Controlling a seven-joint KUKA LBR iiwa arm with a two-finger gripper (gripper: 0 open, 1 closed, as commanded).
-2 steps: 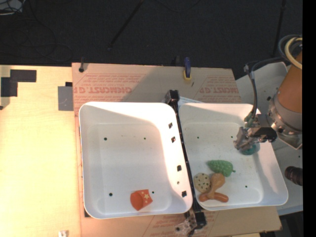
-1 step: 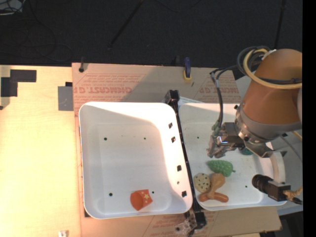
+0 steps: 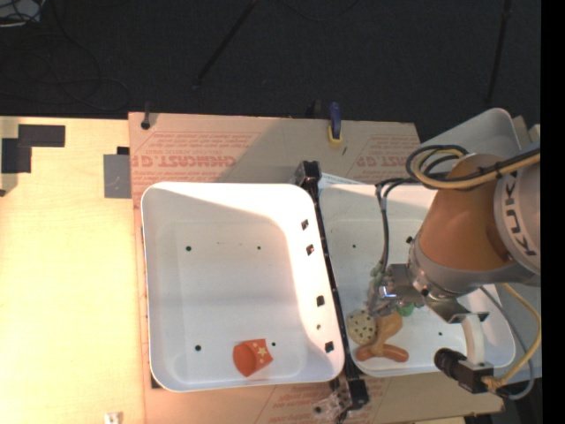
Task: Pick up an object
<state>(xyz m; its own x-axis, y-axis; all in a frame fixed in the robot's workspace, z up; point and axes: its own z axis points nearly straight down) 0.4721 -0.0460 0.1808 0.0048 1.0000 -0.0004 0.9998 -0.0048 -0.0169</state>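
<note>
While the arm [image 3: 481, 228] reaches in from the right, its orange band and grey wrist hang over the right bin [image 3: 353, 228], covering much of that bin's middle and right side. Gripper [image 3: 388, 297] sits low over the bin floor, near the front left corner; a small blue-lit spot shows at its tip. Whether it is apart or together cannot be told from this angle, and nothing can be seen gripped.

Right bin, front left corner: a round speckled cookie-like piece [image 3: 359, 328], a tan lumpy piece [image 3: 388, 326] just beside it and right under the gripper, and an orange sausage-shaped piece [image 3: 383, 352] lying along the front wall. All three are clustered close; contact between them unclear.

Left bin [image 3: 177, 210]: one red block with a yellow mark [image 3: 252, 357], near the front wall, well apart from the arm.

Both bins rest on brown cardboard [image 3: 221, 153].
</note>
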